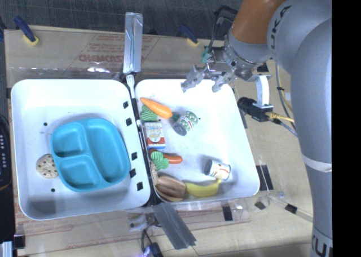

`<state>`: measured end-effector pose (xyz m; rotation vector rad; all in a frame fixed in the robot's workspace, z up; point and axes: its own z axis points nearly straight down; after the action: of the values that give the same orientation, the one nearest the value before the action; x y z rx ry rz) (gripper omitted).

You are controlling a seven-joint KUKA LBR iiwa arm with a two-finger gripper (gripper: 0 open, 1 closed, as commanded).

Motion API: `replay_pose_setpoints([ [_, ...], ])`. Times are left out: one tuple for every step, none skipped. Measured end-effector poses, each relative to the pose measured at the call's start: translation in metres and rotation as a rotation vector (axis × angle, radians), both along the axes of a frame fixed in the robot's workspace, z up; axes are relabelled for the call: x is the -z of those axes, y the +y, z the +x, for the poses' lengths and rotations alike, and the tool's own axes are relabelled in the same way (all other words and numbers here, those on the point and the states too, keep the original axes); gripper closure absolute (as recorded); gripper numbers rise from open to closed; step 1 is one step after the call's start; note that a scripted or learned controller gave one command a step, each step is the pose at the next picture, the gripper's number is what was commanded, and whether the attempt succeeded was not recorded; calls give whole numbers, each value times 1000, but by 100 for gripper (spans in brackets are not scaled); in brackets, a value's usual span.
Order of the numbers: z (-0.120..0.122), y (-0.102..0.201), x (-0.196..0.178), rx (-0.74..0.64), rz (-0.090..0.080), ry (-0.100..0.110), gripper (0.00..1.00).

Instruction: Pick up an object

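Right bin (240, 137): carrot (156, 107), small green can (185, 122), carton (154, 135), second carrot (167, 159), tipped cup (218, 169), banana (202, 188), brown roll (170, 187). Left bin (22, 137): blue divided plate (90, 153), cookie (47, 166). Gripper (204, 83) at the right bin's far edge, fingers spread apart, apparently holding nothing, though the view there is cluttered. Risk: items crowd the left wall; a descent there could strike the wall or nudge neighbours, and the round can may roll away.
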<state>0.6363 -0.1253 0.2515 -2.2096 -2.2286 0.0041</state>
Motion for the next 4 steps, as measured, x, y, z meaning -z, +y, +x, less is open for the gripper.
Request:
replay_pose_setpoints([
  [-32,-33,126,40,1,11,0],
  [-28,-33,110,36,-1,0,100],
  [-28,-33,110,36,-1,1,0],
  [-24,-30,121,-137,2,0,0],
])
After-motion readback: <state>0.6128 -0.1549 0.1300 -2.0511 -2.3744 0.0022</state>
